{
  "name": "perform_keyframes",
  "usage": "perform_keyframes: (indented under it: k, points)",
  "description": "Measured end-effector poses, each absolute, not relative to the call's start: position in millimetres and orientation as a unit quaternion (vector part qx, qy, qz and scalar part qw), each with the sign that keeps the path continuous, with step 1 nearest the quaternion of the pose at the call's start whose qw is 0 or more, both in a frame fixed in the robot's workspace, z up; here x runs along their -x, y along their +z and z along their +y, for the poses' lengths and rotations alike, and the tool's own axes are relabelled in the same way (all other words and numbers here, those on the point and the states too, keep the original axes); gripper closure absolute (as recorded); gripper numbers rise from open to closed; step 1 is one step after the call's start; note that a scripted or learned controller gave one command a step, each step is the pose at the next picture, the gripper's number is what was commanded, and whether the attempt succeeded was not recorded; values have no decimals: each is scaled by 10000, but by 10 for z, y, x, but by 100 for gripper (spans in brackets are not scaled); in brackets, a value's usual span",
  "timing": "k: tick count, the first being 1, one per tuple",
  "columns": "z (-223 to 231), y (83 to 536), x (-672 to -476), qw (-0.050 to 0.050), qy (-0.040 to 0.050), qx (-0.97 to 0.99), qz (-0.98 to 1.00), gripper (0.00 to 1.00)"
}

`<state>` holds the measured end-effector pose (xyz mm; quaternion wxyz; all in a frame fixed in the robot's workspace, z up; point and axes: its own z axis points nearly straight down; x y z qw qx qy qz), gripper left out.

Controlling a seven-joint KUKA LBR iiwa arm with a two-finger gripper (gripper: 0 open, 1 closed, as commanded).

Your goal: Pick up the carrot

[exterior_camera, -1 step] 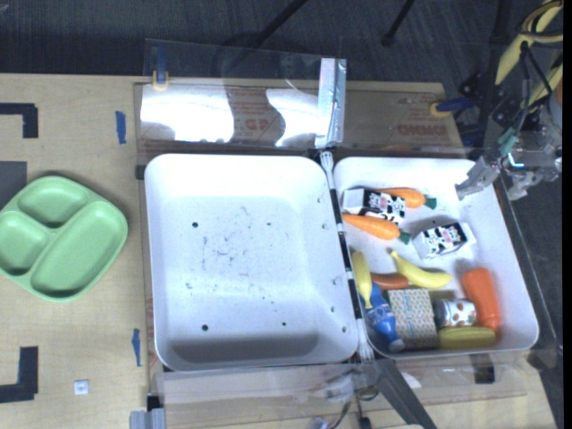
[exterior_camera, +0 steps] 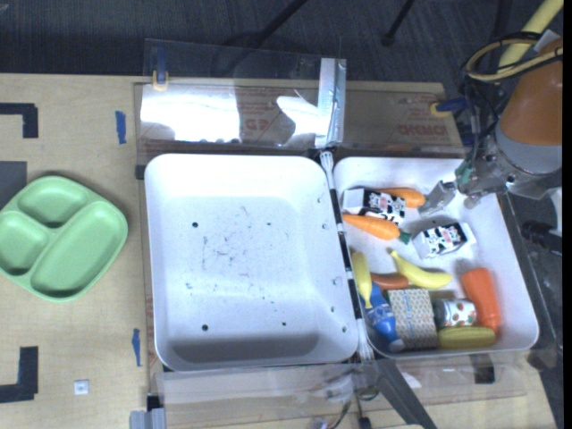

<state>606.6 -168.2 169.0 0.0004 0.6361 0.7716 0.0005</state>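
The carrot (exterior_camera: 372,227) is orange with a small green stub at its right end. It lies on its side in the upper left part of the right bin (exterior_camera: 523,315), just below a cow-patterned carton (exterior_camera: 384,204). My gripper (exterior_camera: 454,195) hangs over the upper right part of that bin, to the right of the carrot and a little farther back, apart from it. Its two grey fingers (exterior_camera: 437,195) are spread, and I see nothing between them. The orange band of the arm (exterior_camera: 536,105) is at the right edge.
The right bin also holds a second cow-patterned carton (exterior_camera: 443,238), a banana (exterior_camera: 420,273), an orange bottle-shaped toy (exterior_camera: 481,295), a sponge (exterior_camera: 413,315) and several other small items. The left bin (exterior_camera: 241,257) adjoins it. A green divided plate (exterior_camera: 58,235) sits far left.
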Motion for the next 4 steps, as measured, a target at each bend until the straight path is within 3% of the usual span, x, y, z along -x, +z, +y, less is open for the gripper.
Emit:
perform_keyframes:
  k: [1, 2, 3, 4]
  points:
    - [-1533, 1576, -6385, 24, 11, -5767, 8170, 0]
    - [-1482, 1162, -6659, 66, 27, -4313, 9022, 0]
    - [-1686, 1072, -6639, 56, 76, -3544, 9350, 0]
    - [-1334, 1405, -6521, 37, 11, -2479, 9688, 0]
